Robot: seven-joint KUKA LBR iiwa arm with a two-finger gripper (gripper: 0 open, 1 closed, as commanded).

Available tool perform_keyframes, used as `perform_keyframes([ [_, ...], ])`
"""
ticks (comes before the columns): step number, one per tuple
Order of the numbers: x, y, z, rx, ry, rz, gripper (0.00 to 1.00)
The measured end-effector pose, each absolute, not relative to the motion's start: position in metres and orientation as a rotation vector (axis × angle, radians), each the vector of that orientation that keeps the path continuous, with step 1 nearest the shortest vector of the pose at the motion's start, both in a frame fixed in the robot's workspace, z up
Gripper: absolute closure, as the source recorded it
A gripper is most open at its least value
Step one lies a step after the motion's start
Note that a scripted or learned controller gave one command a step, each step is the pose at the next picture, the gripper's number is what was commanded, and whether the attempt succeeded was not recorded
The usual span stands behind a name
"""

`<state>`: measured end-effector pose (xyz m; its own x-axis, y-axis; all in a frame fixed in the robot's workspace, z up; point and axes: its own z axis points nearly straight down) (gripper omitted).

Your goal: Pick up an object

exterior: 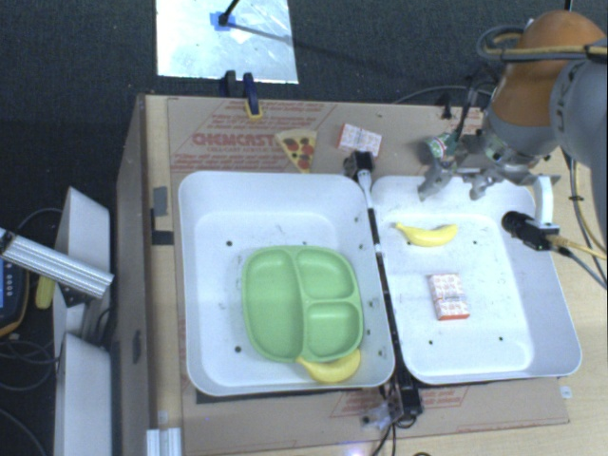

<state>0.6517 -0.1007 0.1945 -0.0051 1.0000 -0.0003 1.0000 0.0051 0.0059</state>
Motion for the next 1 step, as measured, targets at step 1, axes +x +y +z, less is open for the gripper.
perform_keyframes([
  [1,0.6549,-0.0989,0.1009,2.217,2.227,-0.001,0.0],
])
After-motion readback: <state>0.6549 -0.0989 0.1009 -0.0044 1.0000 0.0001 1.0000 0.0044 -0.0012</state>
